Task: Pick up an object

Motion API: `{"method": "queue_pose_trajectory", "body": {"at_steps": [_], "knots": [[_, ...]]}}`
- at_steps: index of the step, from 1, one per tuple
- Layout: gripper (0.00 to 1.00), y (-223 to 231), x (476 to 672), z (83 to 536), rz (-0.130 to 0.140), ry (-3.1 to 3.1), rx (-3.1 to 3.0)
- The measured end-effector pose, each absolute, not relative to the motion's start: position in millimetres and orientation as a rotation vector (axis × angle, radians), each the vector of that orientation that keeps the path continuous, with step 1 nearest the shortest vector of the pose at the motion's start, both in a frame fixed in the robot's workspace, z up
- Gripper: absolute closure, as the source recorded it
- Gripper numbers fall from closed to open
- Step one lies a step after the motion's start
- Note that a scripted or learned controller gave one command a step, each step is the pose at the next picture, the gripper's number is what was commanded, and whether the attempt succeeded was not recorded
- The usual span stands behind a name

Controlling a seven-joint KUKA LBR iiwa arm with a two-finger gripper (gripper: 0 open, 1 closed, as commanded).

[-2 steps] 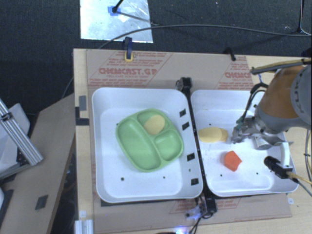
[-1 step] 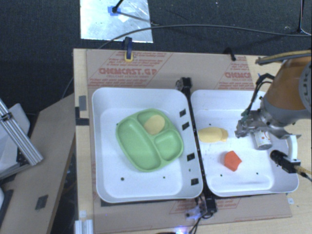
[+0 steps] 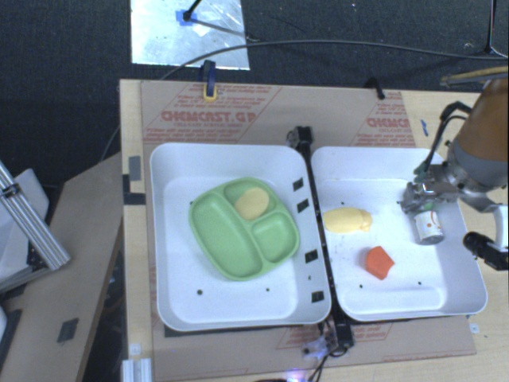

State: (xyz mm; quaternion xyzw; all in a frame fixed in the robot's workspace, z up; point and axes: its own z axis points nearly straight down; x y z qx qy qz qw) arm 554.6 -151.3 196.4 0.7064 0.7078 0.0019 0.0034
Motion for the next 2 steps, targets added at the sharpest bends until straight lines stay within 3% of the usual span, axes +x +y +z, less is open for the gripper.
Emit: {"method": "queue_pose_trajectory", "body": {"at_steps": [1,2], "knots": [[1.00,-152,556.1,228,0.005,2.223,2.213],[1.00,-91,564.7,236,0.006,2.233,2.208]]}}
